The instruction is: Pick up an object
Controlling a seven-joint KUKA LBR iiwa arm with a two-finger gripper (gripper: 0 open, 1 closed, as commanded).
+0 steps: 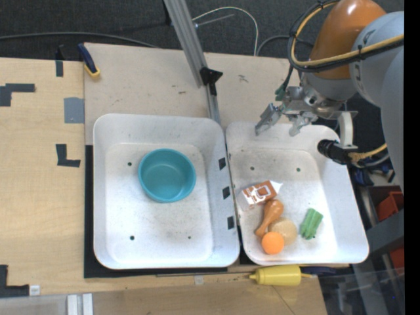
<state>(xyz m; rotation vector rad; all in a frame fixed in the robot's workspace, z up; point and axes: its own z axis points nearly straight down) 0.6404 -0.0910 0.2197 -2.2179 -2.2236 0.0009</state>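
Fingers (pixel 267 122): spread, nothing between them; gripper (pixel 282 125) poised over far rim of right bin (pixel 341 195). Candidates: chicken drumstick (pixel 270 216), orange ball (pixel 273 243), green block (pixel 311 223), clustered well nearer the camera, drumstick axis slanting.

robot lab / test cell, not a home. industrial arm (pixel 367 38) with exposed cabling over a plywood bench (pixel 39 176). two shallow white bins (pixel 105 176) side by side on a black mat. aluminium mast (pixel 187 28) rising off the bench, black tape marks (pixel 16 94) on the wood. bin contents are toy props: teal bowl (pixel 167 174), plastic food (pixel 272 225).
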